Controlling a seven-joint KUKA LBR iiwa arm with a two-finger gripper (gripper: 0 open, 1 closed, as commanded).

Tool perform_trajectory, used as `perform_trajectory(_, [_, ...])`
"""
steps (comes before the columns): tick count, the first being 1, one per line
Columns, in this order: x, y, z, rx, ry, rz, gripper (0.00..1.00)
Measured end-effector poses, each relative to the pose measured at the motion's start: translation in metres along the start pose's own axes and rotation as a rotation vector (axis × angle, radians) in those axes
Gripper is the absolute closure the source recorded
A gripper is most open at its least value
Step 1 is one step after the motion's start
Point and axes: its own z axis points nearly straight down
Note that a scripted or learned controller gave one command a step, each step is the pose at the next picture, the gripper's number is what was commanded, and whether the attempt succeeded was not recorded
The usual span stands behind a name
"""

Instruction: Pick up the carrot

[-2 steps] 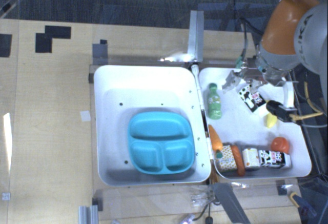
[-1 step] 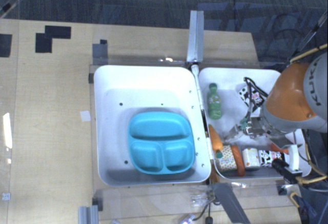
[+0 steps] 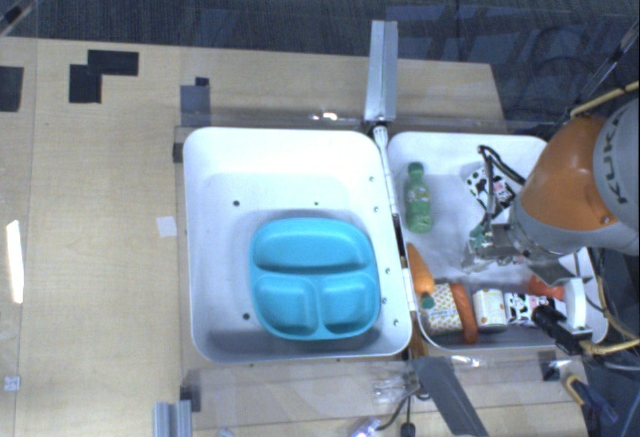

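Right bin [image 3: 445, 147]: carrot [image 3: 422, 272] at front-left, left of tool [image 3: 487, 243].

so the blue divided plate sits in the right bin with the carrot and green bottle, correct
Not quite. The camera view shows the blue divided plate in the left bin, by itself. The carrot and green bottle lie in the right bin, where the arm is reaching in.

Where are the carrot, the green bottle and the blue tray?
carrot [image 3: 422, 274]: camera view, middle of its orange body, by the right bin's left wall.
green bottle [image 3: 417, 200]: camera view, middle of the bottle's body.
blue tray [image 3: 312, 250]: camera view, floor of its large upper compartment.
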Motion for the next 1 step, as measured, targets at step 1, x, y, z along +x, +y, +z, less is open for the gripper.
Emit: perform_trajectory(1, [0.1038, 0.0227, -0.0886, 0.004, 0.001, -0.103, 1.0])
